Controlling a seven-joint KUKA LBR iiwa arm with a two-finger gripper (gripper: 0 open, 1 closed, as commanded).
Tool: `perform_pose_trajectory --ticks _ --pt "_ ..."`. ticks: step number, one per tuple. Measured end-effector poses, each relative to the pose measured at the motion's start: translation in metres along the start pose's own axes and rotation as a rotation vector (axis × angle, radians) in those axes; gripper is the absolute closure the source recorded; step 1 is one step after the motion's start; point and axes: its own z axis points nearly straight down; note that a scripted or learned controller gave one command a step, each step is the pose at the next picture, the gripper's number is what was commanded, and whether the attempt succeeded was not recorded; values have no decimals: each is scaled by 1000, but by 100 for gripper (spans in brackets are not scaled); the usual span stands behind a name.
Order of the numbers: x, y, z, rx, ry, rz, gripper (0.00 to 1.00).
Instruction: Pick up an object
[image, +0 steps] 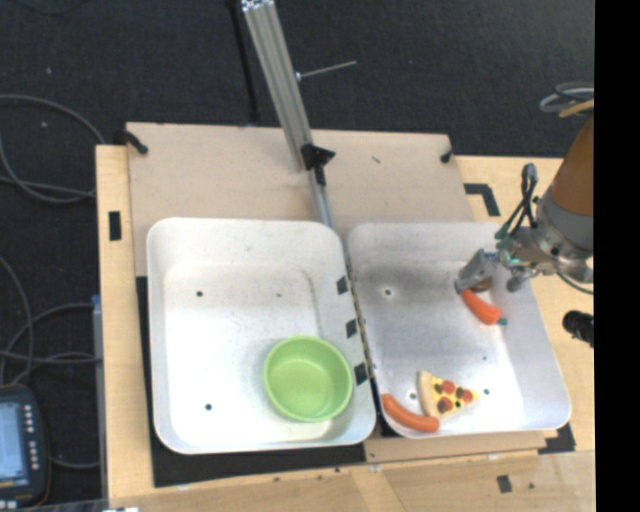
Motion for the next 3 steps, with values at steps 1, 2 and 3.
perform_pose_trajectory --ticks 1,2,3 --pt "0 0 0 0 0 0 0" --pt "-11 -4 57 6 -3 5 0" --pt "-18 -12 114 6 0 4 0"
